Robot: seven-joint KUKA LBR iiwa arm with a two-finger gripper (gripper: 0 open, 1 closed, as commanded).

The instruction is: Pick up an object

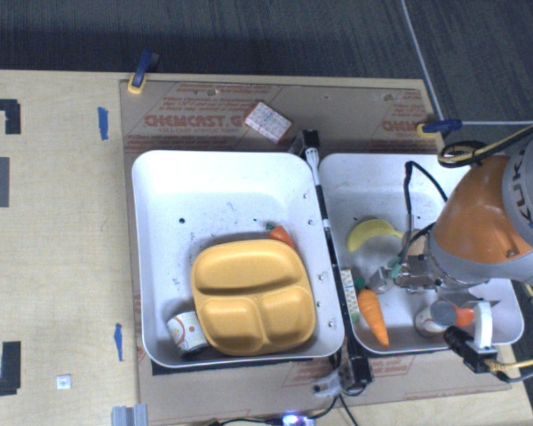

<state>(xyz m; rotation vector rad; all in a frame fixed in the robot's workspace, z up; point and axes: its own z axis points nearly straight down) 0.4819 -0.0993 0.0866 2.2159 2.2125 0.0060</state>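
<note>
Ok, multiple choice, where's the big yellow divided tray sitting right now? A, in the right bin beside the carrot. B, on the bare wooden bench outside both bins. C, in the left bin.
C: the yellow divided tray lies inside the left bin, near its front, while the carrot is in the right bin.

The arm (506, 211) has a grey casing with a broad orange band. Black and yellow cables run alongside it.
</note>
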